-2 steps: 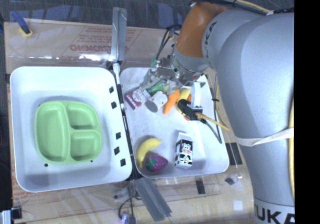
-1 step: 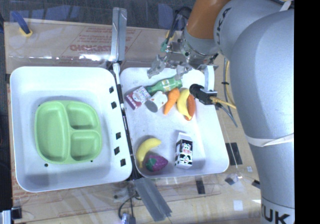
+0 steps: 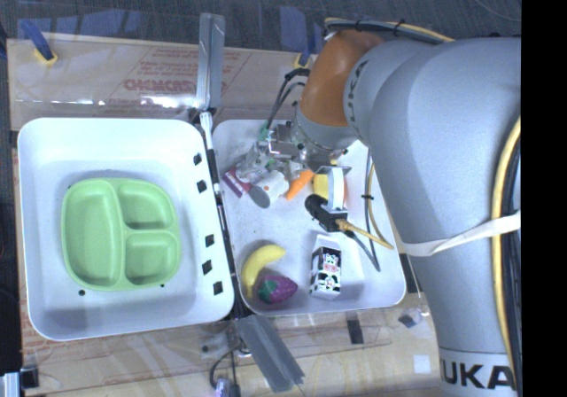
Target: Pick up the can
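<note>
The can (image 3: 267, 189), a small pale grey cylinder, lies on its side in the upper left part of the right bin (image 3: 383, 293). My gripper (image 3: 262, 163) reaches down from the arm's wrist and sits just above and against the can's upper end. A small orange carrot (image 3: 299, 182) lies right beside the can on its right, and a dark red item (image 3: 234, 182) lies at its left.
A yellow banana (image 3: 261, 260), a purple and green fruit (image 3: 275, 289) and a cow-patterned carton (image 3: 327, 272) lie along the right bin's front. The left bin (image 3: 44, 156) holds a green divided plate (image 3: 120, 232). The arm's bulk covers the right bin's right side.
</note>
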Robot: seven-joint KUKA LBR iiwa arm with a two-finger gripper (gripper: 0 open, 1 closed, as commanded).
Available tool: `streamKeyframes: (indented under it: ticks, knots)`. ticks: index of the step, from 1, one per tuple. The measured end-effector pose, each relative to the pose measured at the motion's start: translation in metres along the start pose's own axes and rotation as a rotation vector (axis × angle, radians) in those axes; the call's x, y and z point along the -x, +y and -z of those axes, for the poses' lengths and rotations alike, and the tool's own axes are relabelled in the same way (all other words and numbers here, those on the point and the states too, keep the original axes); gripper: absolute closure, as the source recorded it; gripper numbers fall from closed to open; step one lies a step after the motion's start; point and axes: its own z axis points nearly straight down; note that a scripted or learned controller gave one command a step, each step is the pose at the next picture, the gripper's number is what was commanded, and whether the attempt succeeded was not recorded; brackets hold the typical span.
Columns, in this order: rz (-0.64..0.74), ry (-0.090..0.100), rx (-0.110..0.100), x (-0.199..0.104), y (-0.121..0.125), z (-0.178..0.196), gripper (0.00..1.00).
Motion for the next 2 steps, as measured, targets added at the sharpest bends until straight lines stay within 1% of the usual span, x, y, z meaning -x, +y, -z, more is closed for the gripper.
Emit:
streamKeyframes:
  ticks: [1, 2]
  knots:
    - [0.005, 0.004, 0.002, -0.0027, 0.0013, 0.0113, 1.00]
    - [0.005, 0.003, 0.001, -0.0026, 0.0013, 0.0112, 0.00]
